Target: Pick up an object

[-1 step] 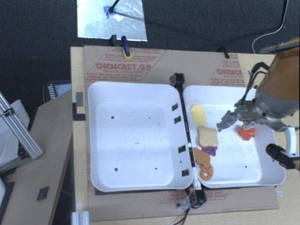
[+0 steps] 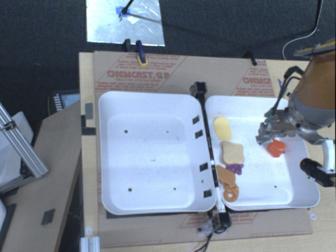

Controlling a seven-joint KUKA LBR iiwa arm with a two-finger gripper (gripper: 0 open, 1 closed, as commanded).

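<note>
In the right bin (image 2: 262, 193) lie a pale yellow lemon-shaped piece (image 2: 222, 128), a tan toast-like slice (image 2: 232, 153), a purple piece (image 2: 235, 168) under its lower edge, and an orange pretzel-like piece (image 2: 228, 185). A small red-orange object (image 2: 276, 148) rests near the bin's right side. My gripper (image 2: 269, 134) hangs just above and left of that red-orange object, its dark grey body low over the bin floor. I see nothing held in it.
The left bin (image 2: 152, 151) sits beside the right one, split from it by a black clip strip (image 2: 206, 140). Cardboard (image 2: 173, 72) underlies both. A shiny foil sheet (image 2: 125, 14) lies at the back left. The arm's orange band (image 2: 320, 85) fills the right edge.
</note>
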